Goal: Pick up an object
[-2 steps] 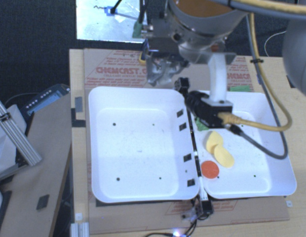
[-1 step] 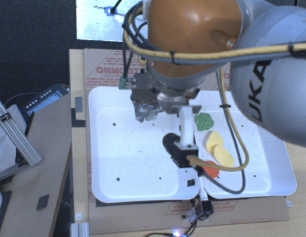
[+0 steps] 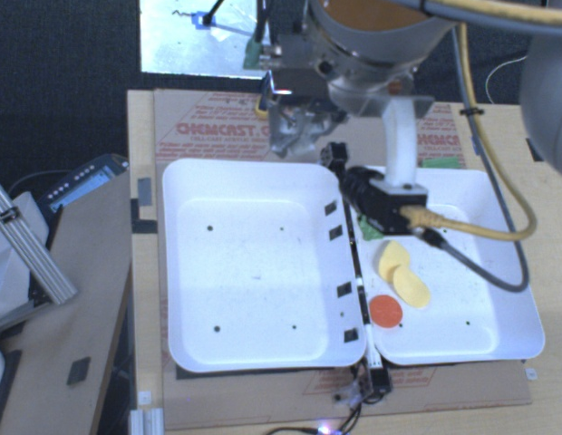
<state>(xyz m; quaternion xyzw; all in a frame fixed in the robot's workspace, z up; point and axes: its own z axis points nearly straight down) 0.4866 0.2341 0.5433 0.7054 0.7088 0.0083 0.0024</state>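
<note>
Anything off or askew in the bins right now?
Nothing stands out. Two pale yellow flat pieces and an orange round disc lie together in the right-hand white bin, near the divider. Left-hand white bin sits square.

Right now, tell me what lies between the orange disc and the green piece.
Two pale yellow pieces lie between orange disc and green piece, seen from above.

One fixed overhead camera, looking down at a slant

We look down on the bench [image 3: 145,270] from above and in front, near enough that the two white bins, the left bin [image 3: 254,270] and the right bin [image 3: 471,324], span most of the frame. The arm [image 3: 381,7] enters at the upper right, its bulk close to our lens.
</note>
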